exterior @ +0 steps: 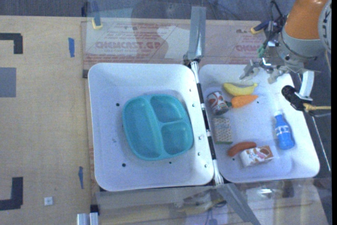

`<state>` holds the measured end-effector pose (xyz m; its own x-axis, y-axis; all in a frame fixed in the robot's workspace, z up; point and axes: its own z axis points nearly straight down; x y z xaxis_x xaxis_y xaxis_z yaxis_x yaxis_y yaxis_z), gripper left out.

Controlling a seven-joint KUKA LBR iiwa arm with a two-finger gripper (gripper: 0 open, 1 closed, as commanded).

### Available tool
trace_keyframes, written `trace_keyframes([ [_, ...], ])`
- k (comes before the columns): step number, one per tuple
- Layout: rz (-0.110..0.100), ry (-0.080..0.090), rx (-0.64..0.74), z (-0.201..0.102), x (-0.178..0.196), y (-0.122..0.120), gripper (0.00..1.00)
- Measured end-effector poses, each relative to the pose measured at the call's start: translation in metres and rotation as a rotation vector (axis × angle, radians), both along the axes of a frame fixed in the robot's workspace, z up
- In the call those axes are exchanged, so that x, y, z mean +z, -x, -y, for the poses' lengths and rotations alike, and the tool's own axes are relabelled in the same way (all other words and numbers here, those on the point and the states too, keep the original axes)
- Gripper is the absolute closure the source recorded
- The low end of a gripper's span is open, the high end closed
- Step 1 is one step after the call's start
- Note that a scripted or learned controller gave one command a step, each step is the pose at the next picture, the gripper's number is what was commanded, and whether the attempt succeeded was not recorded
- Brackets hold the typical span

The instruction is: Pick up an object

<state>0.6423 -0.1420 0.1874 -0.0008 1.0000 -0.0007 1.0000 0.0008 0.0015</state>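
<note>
A small carton (pixel 257 155) lies by the right bin's (pixel 305 166) near rim. Banana (pixel 239 88) lies far side, long axis left-right. Above it the pincer (pixel 261 72) hangs splayed open, holding nothing.

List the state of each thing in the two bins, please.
Divided plate: flat, left bin.
Banana: lying, touching carrot.
Carrot: lying.
Can: on its side.
Blue bottle: lying down.
Sausage: lying beside carton.
Carton: lying.
Gripper: above right bin.
</note>
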Motion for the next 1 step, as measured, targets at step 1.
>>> trace_keyframes([
  [1,0.003,0.0,0.336,-0.0035,-0.1002,0.0083,0.0],
])
